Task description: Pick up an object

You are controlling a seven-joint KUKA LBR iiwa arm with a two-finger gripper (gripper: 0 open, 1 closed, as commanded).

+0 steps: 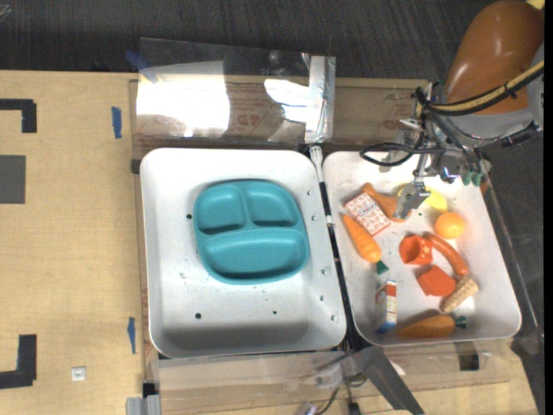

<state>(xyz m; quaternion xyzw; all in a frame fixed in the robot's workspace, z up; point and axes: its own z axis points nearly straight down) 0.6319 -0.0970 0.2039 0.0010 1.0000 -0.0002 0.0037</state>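
Camera view puts what we are after in the right bin [505,305], where the toys lie crowded together. Nearest the claw [415,199] is a small orange carrot-like piece [386,200], which sits just to the claw's left, touching or almost touching it; its long axis runs left-far to right-near. A yellow piece [437,201] lies just to the claw's right, and the orange ball [449,225] sits a little nearer than that. We judge the carrot-like piece or the yellow piece the likeliest pick, though we cannot tell which the claw is set over.

We see the claw low in the far part of the bin, but we cannot tell whether it is apart or together, nor whether anything sits in it.

Outward from there: a red-and-white packet [367,213] lies left of the claw, with a larger carrot [362,238] nearer, running along the bin's left wall. A red cup [416,250] and a sausage [448,252] take the middle. Near the front lie a small bottle [390,303] and another long orange piece [426,325].

Room is tight: the far wall is close behind the claw and neighbours press on both sides. The left bin [164,232] holds a teal divided tray [251,229], well apart.
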